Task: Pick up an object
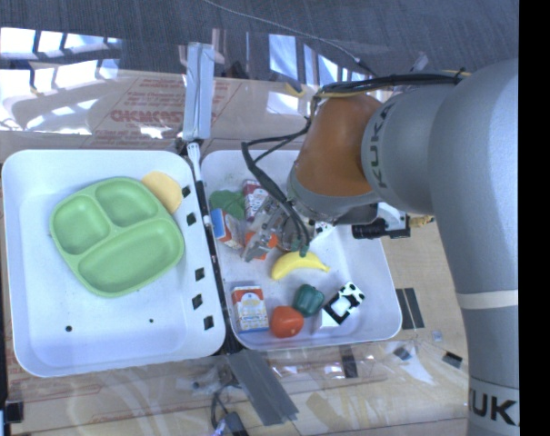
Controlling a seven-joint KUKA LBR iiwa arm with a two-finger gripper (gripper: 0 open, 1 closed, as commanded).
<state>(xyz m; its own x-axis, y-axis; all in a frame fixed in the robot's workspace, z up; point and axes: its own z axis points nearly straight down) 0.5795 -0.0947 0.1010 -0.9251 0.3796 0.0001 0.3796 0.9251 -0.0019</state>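
Where the arm reaches in from your right, you see its gripper (273, 230) low in the right bin (375, 271), among crowded items. Its fingers look clenched, though clutter blurs them, and you cannot tell whether they grasp anything. A yellow banana (297, 264) lies just below it. In the left bin (29, 271) sits a green divided plate (117, 234).

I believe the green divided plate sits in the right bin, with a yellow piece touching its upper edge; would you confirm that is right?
Not quite: the green divided plate sits in the left bin, not the right one. The camera view shows this. The rest holds: a yellow piece does touch its upper edge.
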